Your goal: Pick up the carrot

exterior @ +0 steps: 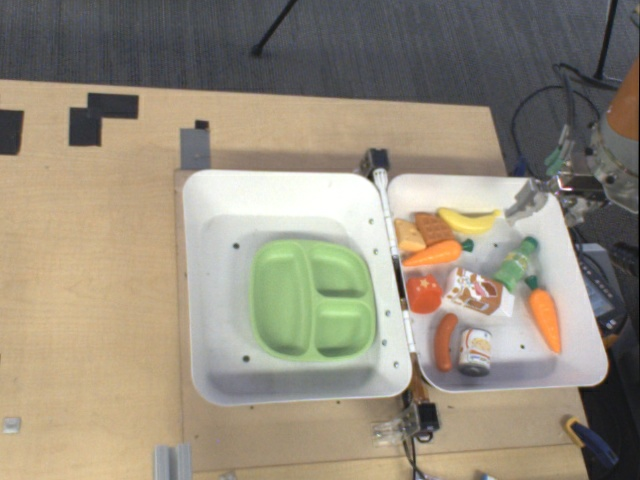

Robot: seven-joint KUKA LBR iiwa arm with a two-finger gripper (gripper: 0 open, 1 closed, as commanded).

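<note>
Likely light, stiff, slick, so grip carrot (545, 320) mid-body just below bottle (517, 265); cannot tell gripper (524, 201) state.

Orange carrot (545, 320), yellow banana (467, 219), green tray (311, 299), white bins (215, 268)

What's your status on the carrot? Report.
Gripper above right bin's far edge. Two carrots lying loose. Green bottle touching the right-hand one.
</note>
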